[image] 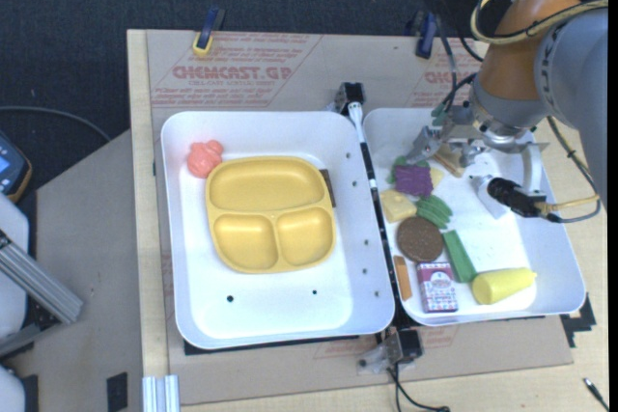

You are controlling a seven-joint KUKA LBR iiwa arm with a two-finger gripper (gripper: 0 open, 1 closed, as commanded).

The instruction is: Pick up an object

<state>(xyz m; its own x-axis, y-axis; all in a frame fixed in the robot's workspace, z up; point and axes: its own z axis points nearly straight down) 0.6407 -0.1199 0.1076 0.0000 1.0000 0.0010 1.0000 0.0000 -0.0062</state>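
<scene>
My gripper point(436, 148) hangs low over the far end of the right bin point(547, 251), just above and to the right of a purple bunch of grapes point(413, 178). Nothing is visibly held in it. Below the grapes lie a pale yellow piece point(397, 205), a small green piece point(435, 208) and a round brown cookie point(420, 238). Toward the bin's near end are a long green piece point(458, 256), a yellow corn-like object point(502, 284), a red box point(436, 287) and a thin orange stick point(403, 277).
The left bin point(176, 236) holds a yellow divided plate point(270, 212) and a pink toy point(204, 157) at its far left corner. The arm's grey wrist with an orange band point(517, 34) reaches in from the upper right. A black divider edge point(367, 178) separates the bins.
</scene>
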